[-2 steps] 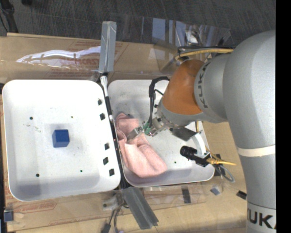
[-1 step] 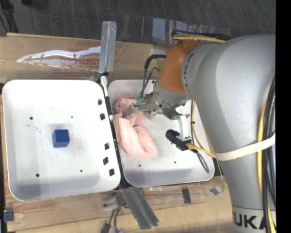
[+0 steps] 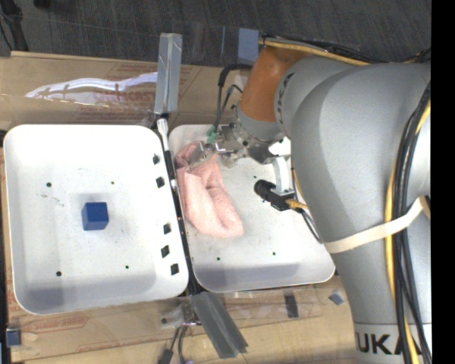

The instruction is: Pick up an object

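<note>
L bin [image 3: 30,203] holds blue cube [image 3: 95,215], untouched; R bin [image 3: 303,268] has pink cloth [image 3: 206,194] along its L wall, gripper [image 3: 212,147] down at cloth's top end (prob. grasp target), clamp state unclear.

Grey arm's gripper [image 3: 212,147] low over the right bin [image 3: 288,268], at the upper end of a pink cloth [image 3: 207,196], blue cube [image 3: 95,215] in the left bin [image 3: 30,294]

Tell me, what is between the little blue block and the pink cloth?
In the camera view, the small blue cube lies in the left white bin and the crumpled pink cloth in the right white bin. Between them: bare bin floor, then the bins' adjoining rims with black clips.
</note>
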{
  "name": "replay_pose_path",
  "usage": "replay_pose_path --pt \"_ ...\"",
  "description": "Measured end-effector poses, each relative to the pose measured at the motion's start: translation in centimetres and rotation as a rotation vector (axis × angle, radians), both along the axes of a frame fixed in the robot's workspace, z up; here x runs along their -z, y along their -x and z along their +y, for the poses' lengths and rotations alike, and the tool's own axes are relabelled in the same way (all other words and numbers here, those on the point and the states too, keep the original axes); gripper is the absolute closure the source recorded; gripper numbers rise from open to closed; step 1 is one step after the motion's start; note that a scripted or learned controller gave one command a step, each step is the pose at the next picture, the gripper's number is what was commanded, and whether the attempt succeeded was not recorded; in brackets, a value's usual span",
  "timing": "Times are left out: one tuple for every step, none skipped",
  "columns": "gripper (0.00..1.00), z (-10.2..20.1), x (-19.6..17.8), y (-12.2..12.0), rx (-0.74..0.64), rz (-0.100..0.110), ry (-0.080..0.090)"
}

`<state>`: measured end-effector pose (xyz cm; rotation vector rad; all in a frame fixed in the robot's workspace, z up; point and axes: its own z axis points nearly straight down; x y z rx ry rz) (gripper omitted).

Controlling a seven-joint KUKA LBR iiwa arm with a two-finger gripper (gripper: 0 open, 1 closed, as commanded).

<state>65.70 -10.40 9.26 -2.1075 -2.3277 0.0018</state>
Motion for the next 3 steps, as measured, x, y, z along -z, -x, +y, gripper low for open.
replay_pose_path --pt "0.00 -0.7 0.0 14.3 -0.066 0.001 -0.002" --pt "1.00 -0.6 -1.0 14.2 -0.071 0.000 -0.002" --pt "1.00 -3.0 -0.1 16.9 -0.146 -0.007 -0.001"
